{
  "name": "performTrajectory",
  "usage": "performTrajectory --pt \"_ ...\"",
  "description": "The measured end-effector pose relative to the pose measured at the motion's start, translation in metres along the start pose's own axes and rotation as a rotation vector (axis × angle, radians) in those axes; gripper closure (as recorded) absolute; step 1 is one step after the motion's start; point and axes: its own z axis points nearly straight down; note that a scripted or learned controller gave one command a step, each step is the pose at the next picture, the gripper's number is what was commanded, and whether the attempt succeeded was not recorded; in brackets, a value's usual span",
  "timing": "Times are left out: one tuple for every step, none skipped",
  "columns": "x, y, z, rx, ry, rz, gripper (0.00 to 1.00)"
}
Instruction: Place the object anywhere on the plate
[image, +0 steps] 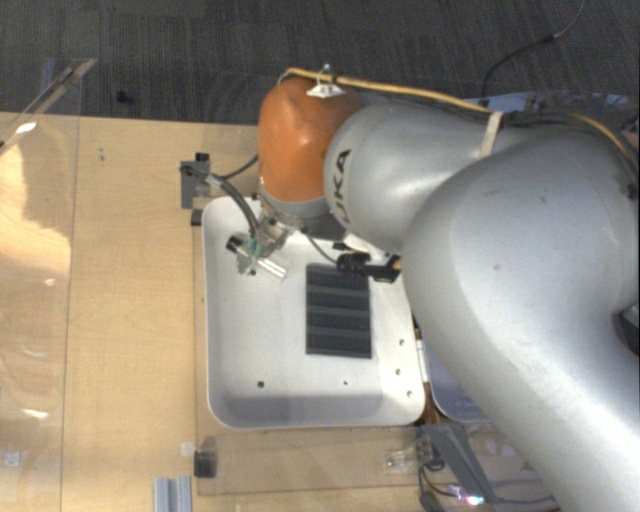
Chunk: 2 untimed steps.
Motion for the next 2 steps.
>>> performTrajectory --pt "0.029 -0.024 0.004 -0.004 -0.004 -0.923 1.0" --pt "0.014 0.026 -0.073 -0.005 -0.004 -0.809 1.0"
